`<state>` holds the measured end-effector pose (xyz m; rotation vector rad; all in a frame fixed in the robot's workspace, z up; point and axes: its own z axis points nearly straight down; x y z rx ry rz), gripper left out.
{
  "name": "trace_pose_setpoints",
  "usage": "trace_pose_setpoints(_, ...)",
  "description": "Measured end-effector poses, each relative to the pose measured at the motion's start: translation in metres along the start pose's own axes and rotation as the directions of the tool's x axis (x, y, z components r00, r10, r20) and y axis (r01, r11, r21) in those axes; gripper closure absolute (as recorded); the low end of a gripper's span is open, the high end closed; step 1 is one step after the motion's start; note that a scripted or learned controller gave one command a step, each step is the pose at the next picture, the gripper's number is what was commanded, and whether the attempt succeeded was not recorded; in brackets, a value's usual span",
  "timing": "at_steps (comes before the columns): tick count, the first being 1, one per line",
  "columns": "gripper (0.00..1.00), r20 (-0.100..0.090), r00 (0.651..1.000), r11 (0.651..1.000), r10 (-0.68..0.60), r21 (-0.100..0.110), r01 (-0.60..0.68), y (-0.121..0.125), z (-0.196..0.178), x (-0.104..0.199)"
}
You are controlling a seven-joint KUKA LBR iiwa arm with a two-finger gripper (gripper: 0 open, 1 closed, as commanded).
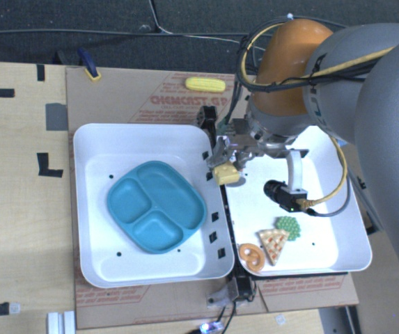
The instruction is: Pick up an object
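Right now the hand sits low over the far-left corner of the right bin, just beside the divider where the two bins meet, and a small pale-yellow block shows directly under it, at its near side. The block looks pinched at the fingertips, so my reading is that the hand is clamped on it, though the view from above leaves the contact partly hidden and the grip could be shallow. The block's long axis runs roughly left to right, across the line of the bin wall. Other candidates lie well apart toward the near end of the same bin: a green pea cluster, a pizza slice touching it, and a pretzel just beside the slice. Over in the left bin, a blue divided plate takes up the middle. A yellow corn cob rests on the counter beyond the bins. Straight up is the open direction; leftward the bin rims crowd the block, so any sideways drift risks catching an edge. A black cable-fed part hangs to the right of the hand.
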<state>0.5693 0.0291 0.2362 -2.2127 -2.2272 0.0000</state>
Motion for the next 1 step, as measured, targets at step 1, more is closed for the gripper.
trace_pose_setpoints(1,1.0,0.0,1.0,1.0,-0.001,0.0,0.001,0.0042,-0.005,0.0535)
